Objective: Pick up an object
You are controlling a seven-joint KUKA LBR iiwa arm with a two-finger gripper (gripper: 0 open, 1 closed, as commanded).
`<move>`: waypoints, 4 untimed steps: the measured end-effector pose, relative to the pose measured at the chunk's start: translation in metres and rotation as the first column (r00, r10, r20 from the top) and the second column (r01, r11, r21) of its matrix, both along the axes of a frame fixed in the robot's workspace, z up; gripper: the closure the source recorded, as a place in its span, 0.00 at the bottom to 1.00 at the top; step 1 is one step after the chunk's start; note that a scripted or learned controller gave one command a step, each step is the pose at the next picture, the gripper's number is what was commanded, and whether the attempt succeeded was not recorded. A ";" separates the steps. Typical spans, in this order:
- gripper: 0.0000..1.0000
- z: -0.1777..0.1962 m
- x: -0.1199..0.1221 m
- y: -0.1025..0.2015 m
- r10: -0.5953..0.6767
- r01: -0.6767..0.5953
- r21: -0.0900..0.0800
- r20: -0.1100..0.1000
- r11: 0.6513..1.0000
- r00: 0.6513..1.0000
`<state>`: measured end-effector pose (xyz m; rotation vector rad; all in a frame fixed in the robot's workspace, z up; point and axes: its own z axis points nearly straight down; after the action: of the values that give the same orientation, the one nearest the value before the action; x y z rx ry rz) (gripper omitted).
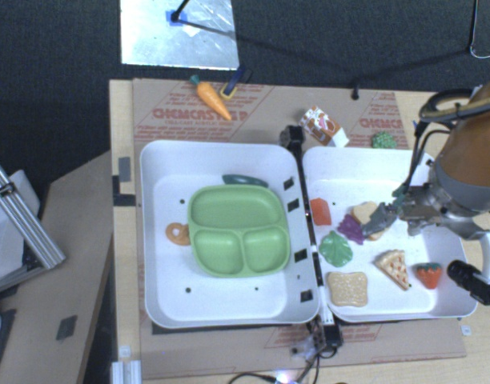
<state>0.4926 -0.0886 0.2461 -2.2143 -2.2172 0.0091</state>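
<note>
The tabletop [125, 214] carries two white bins side by side; every place below is given from the right bin [373, 160]. The left bin [161, 214] touches its left wall and holds a green divided plate [235, 229], with a small orange ring [178, 234] at the plate's far side. The arm [469, 166] reaches over the right bin's right wall. Its tool [381, 218] hangs low near the bin's middle, right over a tan cookie-like piece [362, 213] and a purple piece [351, 229]; whether its fingers are wide or narrow cannot be told. Inside the bin's front half lie a slice of toast [348, 288], a pizza slice [393, 268], a green leaf [336, 249] and a strawberry [427, 274]. An orange-red block [320, 212] sits by its left wall. Behind the bin, on the tabletop, lies a carrot [213, 99].
</note>
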 end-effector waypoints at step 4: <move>0.00 -0.157 0.008 -0.004 -0.001 0.001 -0.001 0.006 1.000 1.000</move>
<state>0.5005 -0.0926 0.0893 -2.2189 -2.2198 0.0029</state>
